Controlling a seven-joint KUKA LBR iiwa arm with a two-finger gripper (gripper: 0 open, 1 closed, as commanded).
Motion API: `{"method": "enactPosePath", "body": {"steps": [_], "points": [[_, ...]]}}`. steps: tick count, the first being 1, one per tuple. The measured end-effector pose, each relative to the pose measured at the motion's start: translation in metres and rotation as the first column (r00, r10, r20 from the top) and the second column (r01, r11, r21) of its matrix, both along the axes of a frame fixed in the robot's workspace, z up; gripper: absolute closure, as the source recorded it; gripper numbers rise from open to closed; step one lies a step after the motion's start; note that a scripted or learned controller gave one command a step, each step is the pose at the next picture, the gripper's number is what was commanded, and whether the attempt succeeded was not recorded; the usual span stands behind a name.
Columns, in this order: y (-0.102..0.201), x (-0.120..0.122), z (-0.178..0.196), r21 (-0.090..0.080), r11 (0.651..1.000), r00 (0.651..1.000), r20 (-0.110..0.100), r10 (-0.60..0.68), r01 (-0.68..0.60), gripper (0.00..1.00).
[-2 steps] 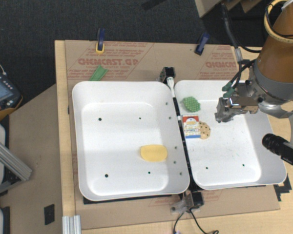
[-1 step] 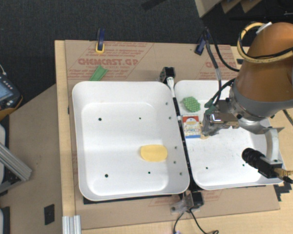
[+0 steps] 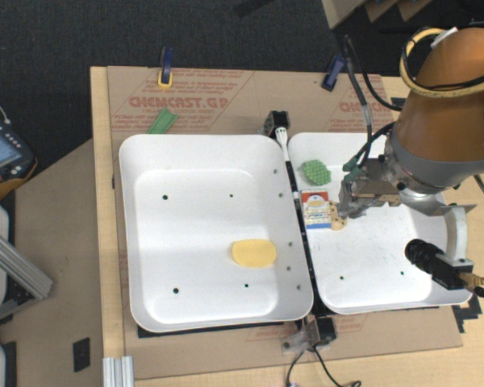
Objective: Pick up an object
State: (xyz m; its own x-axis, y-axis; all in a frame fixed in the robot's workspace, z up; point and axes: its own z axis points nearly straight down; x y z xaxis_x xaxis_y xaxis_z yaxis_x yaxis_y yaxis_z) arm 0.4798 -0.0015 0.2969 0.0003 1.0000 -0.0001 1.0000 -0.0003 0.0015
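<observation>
A flat yellow oval [image 3: 253, 253] lies in the left bin [image 3: 145, 168], toward its front right. In the right bin [image 3: 371, 293] a green knobbly piece [image 3: 315, 170] rests near the back left corner. Just in front of it lies a small red and white box [image 3: 315, 210] against the left wall, with a small tan bit [image 3: 337, 222] at its right end. My gripper [image 3: 348, 206] hangs low over the right bin, right beside the box and the tan bit. Nothing can be seen held in it.
A green strip [image 3: 162, 121] lies on the cardboard behind the left bin. Blue clamps [image 3: 166, 57] [image 3: 333, 72] hold the cardboard's back edge. The bins' shared wall [image 3: 297, 216] runs just left of the box.
</observation>
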Motion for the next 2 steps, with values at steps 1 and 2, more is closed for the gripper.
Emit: {"method": "enactPosePath", "body": {"steps": [1, 2], "points": [[0.0001, 0.0006, 0.0101, 0.0, 1.0, 1.0, 0.002, 0.0, 0.0, 1.0], [0.0002, 0.0012, 0.0201, -0.001, 1.0, 1.0, 0.004, 0.0, 0.0, 1.0]]}}
